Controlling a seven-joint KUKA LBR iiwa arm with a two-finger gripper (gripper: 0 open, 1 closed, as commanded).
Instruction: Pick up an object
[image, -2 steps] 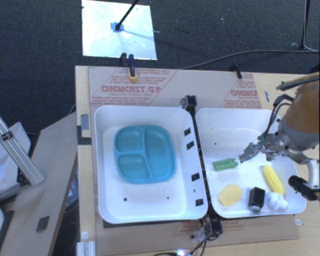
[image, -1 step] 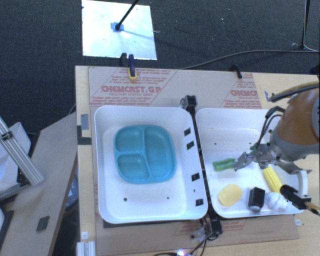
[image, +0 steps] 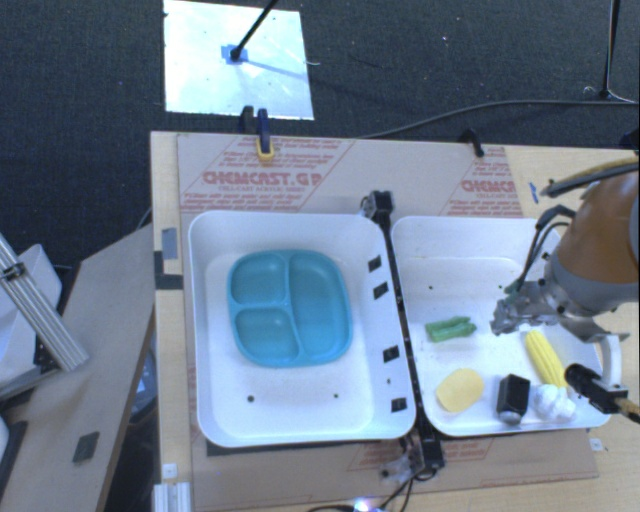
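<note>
The small green plastic bean pod (image: 450, 328) lies flat in the right white bin (image: 470, 250), near its left wall, long axis roughly left-right with a slight tilt. The grey metal claw (image: 510, 318) hangs just beside its right end; spread or pinched can't be told. Best bet: it gets centred over the pod and closed across the narrow width.

Two white bins (image: 215, 330) sit on a tan table (image: 170, 400) printed with red lettering. The left bin holds a teal divided plate (image: 290, 306). In the right bin lie green beans (image: 449, 328), a yellow corn cob (image: 545, 358), a pale-yellow disc (image: 460, 390), a black block (image: 513, 397) and a white lump (image: 552, 402).
</note>
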